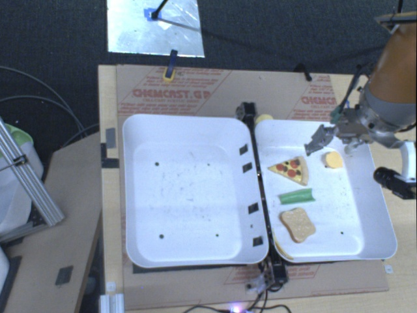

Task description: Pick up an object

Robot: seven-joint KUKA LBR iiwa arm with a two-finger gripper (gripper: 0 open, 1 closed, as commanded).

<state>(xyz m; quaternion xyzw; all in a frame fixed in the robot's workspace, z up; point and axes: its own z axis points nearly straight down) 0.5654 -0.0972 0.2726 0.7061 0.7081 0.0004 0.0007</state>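
The right bin (pixel 371 240) holds a pizza slice (pixel 291 169), a green stick (pixel 296 196), a slice of toast (pixel 298 224) and a small yellow disc (pixel 333 160). My gripper (pixel 333 144) hangs over the upper part of this bin, just above the yellow disc and to the right of the pizza slice. It looks open, with one grey finger (pixel 318 139) reaching left, and nothing sits between the fingers. The arm's orange band (pixel 396 67) is at the upper right.
The left bin (pixel 133 194) lies next to the right one, with a black divider (pixel 255 175) between them. A small yellow object (pixel 264 118) rests at the top rim by the divider. A black part (pixel 394 181) overhangs the right bin's right edge.
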